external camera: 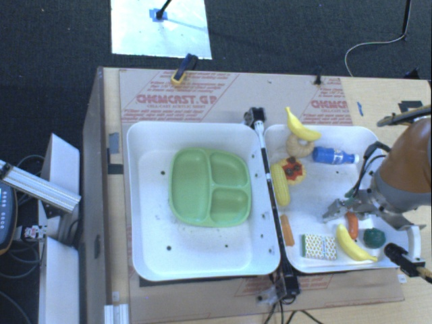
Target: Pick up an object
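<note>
A: What is seen in the camera view?

B: Two white bins are borne side by side on the table [202,90]. The left bin [152,160] carries a green divided plate [209,186]. In the right bin [358,144], a banana [300,127] lies at twelve o'clock, with a blue bottle [333,156] just beside it toward two o'clock. A corn cob [280,183] is set at nine o'clock against the dividing wall, and a carrot [287,229] below it, at about seven o'clock.

A: And the arm?

B: The end effector [345,211] is lowered at about four o'clock in the right bin. Its fingers [332,212] are seen parted, with nothing between them. A small orange-red piece [352,225] lies just beside them, a second banana [354,245] and a dark green object [373,236] at five o'clock, and a speckled block [319,246] at six o'clock.

A: Which step is judged to be in hand?

B: The approach; nothing is held yet. The orange-red piece is judged the likeliest target. A descent over it is called for, then a closing of the fingers, with the crowding banana kept clear.
</note>
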Tool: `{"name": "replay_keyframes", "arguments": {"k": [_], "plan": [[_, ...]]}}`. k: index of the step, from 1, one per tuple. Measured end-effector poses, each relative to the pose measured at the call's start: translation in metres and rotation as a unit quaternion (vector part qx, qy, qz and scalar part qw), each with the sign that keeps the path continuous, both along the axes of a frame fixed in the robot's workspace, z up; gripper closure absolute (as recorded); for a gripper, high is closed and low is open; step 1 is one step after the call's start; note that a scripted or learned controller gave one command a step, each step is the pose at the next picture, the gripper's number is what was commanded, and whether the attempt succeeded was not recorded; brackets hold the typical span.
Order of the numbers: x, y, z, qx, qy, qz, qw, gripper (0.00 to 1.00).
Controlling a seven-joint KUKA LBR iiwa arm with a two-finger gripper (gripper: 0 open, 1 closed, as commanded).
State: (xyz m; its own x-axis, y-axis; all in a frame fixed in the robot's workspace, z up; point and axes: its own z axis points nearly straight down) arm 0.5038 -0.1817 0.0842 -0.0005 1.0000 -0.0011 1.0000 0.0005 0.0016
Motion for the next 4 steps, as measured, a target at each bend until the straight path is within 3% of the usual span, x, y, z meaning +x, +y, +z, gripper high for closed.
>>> {"name": "replay_keyframes", "arguments": {"k": [1, 2, 3, 4], "plan": [[-0.017, -0.025, 0.000, 0.0002, 0.000, 0.000, 1.0000, 0.00], [-0.017, 0.028, 0.000, 0.0011, 0.001, 0.002, 1.0000, 0.00], [-0.016, -0.026, 0.095, -0.0007, -0.001, 0.000, 1.0000, 0.00], [0.029, 0.016, 0.005, 0.0013, 0.002, 0.002, 1.0000, 0.00]]}}
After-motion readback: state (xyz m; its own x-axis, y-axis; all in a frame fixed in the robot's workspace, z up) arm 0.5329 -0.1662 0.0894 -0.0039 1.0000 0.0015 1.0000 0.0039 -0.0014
